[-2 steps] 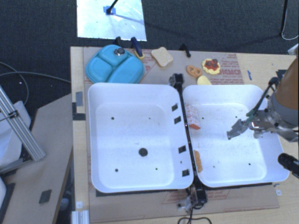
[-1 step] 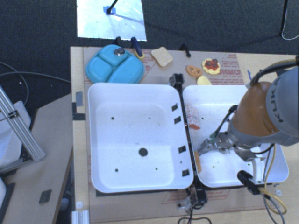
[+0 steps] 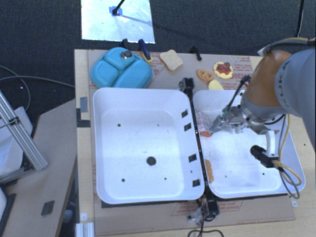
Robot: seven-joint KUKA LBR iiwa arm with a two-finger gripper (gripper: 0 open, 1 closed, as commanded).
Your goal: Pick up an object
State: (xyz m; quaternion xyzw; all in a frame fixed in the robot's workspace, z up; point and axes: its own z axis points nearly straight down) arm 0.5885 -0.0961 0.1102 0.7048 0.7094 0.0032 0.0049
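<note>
gripper (image 3: pixel 213 126) low in right bin (image 3: pixel 247 181), near its left wall.

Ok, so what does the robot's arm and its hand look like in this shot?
The arm is bulky, rounded and grey, with an orange band above the wrist. The hand is a slim metallic grey piece. Thin dark cables run along the wrist, and a light cable loops down past a black fitting.

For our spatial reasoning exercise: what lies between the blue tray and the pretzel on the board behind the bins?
The camera view shows a toast slice lying between the blue tray and the pretzel.
</note>
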